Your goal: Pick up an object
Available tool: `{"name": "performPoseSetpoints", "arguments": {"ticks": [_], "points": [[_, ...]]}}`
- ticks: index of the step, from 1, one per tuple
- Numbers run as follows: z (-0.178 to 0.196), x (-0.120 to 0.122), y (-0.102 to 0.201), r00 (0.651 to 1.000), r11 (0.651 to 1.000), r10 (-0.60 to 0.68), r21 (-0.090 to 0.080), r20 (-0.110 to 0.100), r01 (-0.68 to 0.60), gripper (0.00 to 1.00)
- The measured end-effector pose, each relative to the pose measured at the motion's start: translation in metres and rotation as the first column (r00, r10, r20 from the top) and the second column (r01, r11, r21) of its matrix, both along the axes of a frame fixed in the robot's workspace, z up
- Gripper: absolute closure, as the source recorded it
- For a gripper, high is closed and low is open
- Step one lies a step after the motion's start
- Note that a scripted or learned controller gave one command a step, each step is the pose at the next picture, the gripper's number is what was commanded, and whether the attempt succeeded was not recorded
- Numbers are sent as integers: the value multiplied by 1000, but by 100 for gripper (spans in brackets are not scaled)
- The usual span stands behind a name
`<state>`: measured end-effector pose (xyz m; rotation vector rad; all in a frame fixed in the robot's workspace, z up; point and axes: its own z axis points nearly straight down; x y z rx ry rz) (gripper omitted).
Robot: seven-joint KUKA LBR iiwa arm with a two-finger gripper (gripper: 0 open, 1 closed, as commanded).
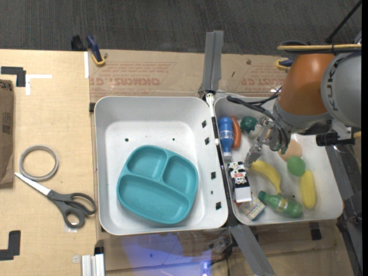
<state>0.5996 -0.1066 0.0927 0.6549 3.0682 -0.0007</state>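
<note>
My gripper (262, 148) hangs over the right bin (330, 211), below the orange wrist band, with its fingers spread open and nothing between them. It hovers just above the upper end of a yellow banana (269, 173). Beside it to the right lie a peach-coloured egg shape (293, 149) and a green ball (296, 165). A blue bottle with an orange side (226, 133) lies to its left, and a small dark green object (248, 123) sits behind it. A yellow corn cob (309, 188), a green bottle (280, 204) and a small black-and-white box (238, 176) lie nearer the front.
The left bin (109, 125) holds a teal divided plate (157, 183). Scissors (60, 200) and a tape roll (38, 162) lie on the bench at the left. A grey divider post (213, 62) stands between the bins at the back.
</note>
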Motion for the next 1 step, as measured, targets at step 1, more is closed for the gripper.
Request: {"name": "performPoseSetpoints", "arguments": {"ticks": [1], "points": [[-1,-116,-12,985,985,-170,1,-4,170,0]]}}
